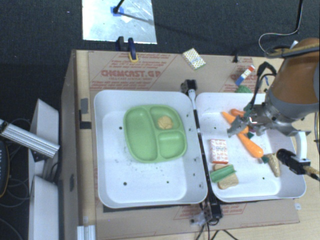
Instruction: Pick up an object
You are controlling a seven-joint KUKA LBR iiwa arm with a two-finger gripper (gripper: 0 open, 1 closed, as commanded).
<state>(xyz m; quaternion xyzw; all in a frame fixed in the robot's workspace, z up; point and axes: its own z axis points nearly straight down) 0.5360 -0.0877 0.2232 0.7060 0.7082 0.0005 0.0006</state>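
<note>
The right bin (260, 186) holds a long orange carrot (252, 146), a second orange piece (230, 116), a white and red box (218, 151), a green cylinder (222, 172), a tan bread-like piece (228, 183) and a beige item (274, 165). My gripper (244, 128) hangs low over the upper end of the long carrot, between the two orange pieces. The gripper's body hides how it meets the carrot.
The left bin (107, 149) carries a green divided plate (150, 139) with a yellowish lump (165, 122) in its upper right compartment. Behind the bins lie a small patterned box (194, 58) and a red and blue item (245, 75).
</note>
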